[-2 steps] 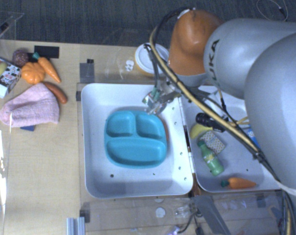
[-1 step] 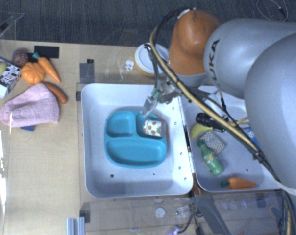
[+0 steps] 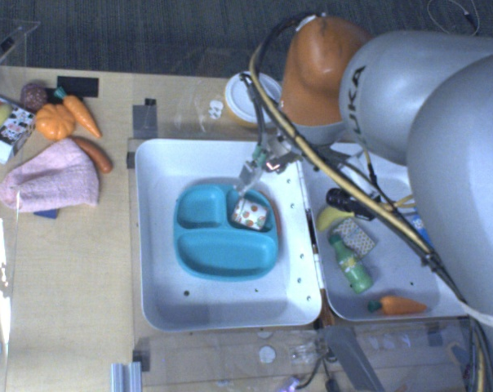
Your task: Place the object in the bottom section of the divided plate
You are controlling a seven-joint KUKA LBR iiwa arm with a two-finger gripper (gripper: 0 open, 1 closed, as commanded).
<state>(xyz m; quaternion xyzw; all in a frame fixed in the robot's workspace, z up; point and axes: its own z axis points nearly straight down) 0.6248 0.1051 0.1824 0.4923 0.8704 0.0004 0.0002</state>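
A blue divided plate (image 3: 199,256) lies in the left white bin (image 3: 161,300). A small white box with red dots (image 3: 250,213) rests in the plate's upper right compartment. The wide bottom section (image 3: 226,256) holds nothing. My gripper (image 3: 248,178) hangs just above the box, at the plate's upper right rim, reaching in from the right. Whether the fingers touch the box I cannot tell.
The right bin (image 3: 393,321) holds a green bottle (image 3: 353,268), a toy carrot (image 3: 400,305), a yellow banana (image 3: 332,217) and a patterned packet (image 3: 357,237). Left of the bins lie a pink cloth (image 3: 51,178), toy vegetables (image 3: 67,119) and a small carton (image 3: 11,131).
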